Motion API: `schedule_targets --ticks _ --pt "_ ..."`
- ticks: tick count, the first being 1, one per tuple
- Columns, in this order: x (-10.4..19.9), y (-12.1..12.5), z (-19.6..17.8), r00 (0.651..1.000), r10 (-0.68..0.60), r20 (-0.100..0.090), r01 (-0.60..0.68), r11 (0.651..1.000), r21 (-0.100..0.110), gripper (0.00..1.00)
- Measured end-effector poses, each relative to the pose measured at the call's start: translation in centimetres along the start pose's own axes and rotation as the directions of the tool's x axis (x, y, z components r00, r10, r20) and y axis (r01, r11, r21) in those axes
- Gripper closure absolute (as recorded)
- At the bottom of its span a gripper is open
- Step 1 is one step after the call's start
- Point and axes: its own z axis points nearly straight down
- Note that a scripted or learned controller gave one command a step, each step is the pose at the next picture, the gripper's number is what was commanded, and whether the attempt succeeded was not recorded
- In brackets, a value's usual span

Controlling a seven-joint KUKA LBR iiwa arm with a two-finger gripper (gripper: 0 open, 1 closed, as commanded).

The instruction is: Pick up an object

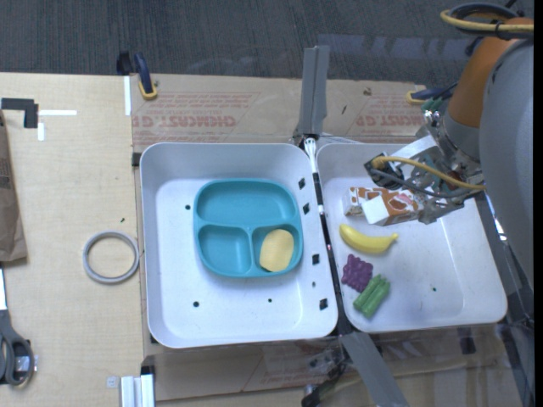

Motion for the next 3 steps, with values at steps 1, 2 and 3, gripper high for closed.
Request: schedule_targets --ticks 1,2,3 --pt "-5.2 8.9 12.5 0.999 -0.035 -0.001 0.035 0.999 0.002 1.00" --pt "-9.3 8.9 11.2 0.995 -0.097 -0.002 0.097 0.995 0.003 1.00" --pt "-10.4 7.8 6.3 0.963 -0.268 -0.004 0.268 0.963 0.000 1.00"
